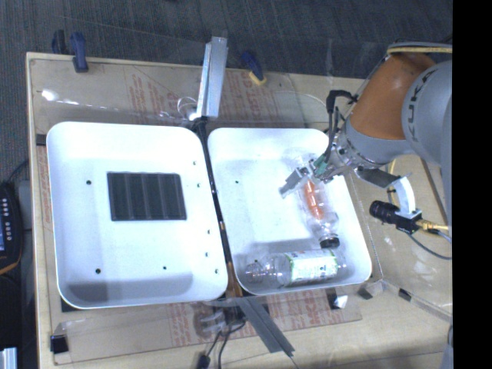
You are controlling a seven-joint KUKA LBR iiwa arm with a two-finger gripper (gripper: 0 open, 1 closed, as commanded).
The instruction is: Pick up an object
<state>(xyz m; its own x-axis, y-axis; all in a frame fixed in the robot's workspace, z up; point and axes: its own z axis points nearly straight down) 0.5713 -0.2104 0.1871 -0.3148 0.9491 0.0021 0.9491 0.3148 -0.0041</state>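
Bottles are what I'm after: a clear bottle with a white label [296, 268] lies along the near wall of the right bin [231, 206]. Farther in, an orange-filled bottle [316, 204] lies just below my gripper [304, 177], whose fingers stand apart, holding nothing. A dark ribbed pad [146, 196] sits in the left bin [69, 229].

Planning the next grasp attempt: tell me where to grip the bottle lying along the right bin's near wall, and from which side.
Grip the clear bottle across its labelled middle, coming straight down from above. It lies on its side along the right bin's near wall, so the fingers should probably straddle its width, though the wall leaves little room.
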